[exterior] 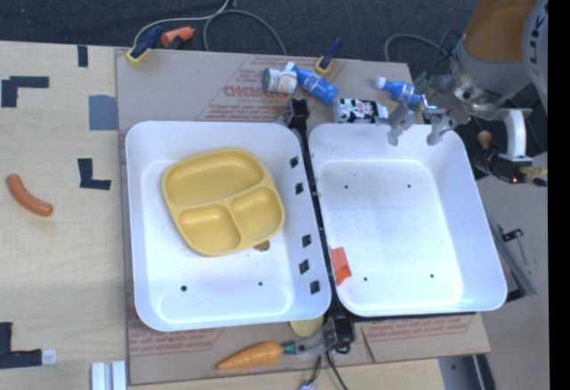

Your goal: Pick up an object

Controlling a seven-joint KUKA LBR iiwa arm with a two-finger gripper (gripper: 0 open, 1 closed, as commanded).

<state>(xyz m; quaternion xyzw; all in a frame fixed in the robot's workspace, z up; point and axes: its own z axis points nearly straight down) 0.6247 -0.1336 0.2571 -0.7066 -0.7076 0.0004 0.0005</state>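
Note:
A yellow three-compartment plate (223, 199) lies in the left white bin (151, 281). The right white bin (445, 281) holds a small orange piece (340, 264) at its left wall. My gripper (415, 132) hangs over the far rim of the right bin, its two grey fingers (394, 129) spread apart with nothing between them. It is open and far from the plate.
A toy carrot (250, 355) lies on the cardboard in front of the bins. An orange sausage (29, 195) rests on the wooden bench at far left. A blue and white bottle (301, 80) and clamps lie behind the bins. A small black and white item (359, 110) sits near the gripper.

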